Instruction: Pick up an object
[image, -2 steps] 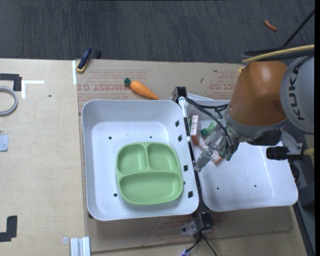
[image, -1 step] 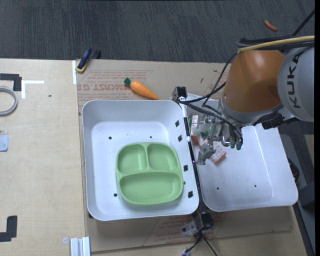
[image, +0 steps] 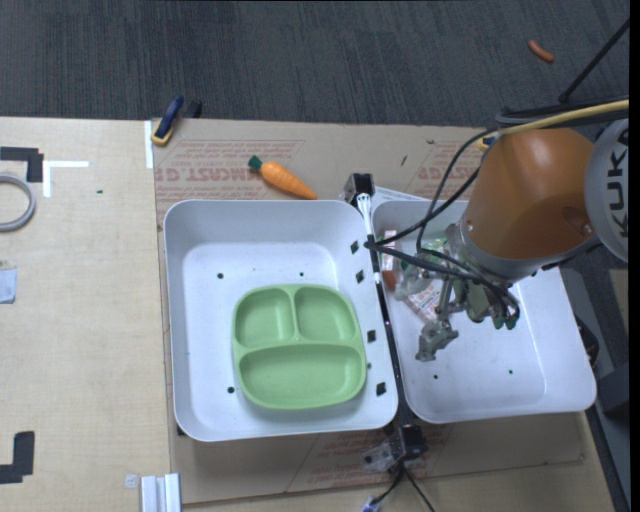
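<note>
My gripper (image: 433, 340) hangs over the left part of the right bin (image: 520, 385), below the arm's orange band (image: 525, 195). Its tip is close to the bin floor, and I see nothing held in it. Just behind it, small colourful objects (image: 413, 287) with red and white parts lie near the bin's left wall, partly hidden by the wrist and cables. A green divided plate (image: 298, 347) lies flat in the middle of the left bin (image: 200, 250).
A toy carrot (image: 283, 178) lies on the cardboard behind the left bin. A blue and yellow item (image: 167, 119) sits at the bench's back edge. Black cables (image: 430, 215) loop from the arm over the wall between the bins.
</note>
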